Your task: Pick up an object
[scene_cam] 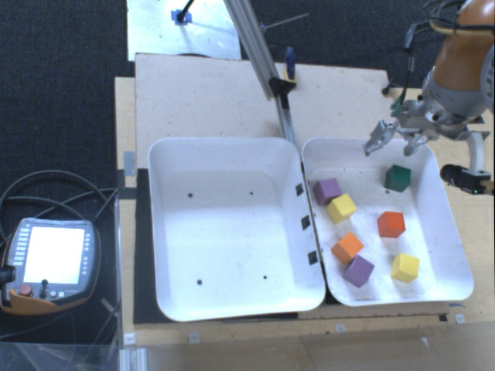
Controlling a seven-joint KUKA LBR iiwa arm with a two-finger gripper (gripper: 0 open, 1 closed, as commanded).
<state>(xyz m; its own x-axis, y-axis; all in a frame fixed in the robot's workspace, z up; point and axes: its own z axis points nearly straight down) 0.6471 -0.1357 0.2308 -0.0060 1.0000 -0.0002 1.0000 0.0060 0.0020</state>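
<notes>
The right bin [444,207] holds several small cubes: a green one [397,178] at the back, a purple one [326,190], a yellow one [341,207], a red one [391,224], an orange one [347,247], another purple one [359,270] and another yellow one [404,267]. My gripper [396,141] hangs above the bin's back edge, a little above and behind the green cube. Its two fingers are spread apart with nothing between them.
The left bin [166,207] lies beside the right one. A slanted metal pole [255,41] crosses the back of the bench. A teach pendant [48,265] lies at the far left, off the bench.
</notes>
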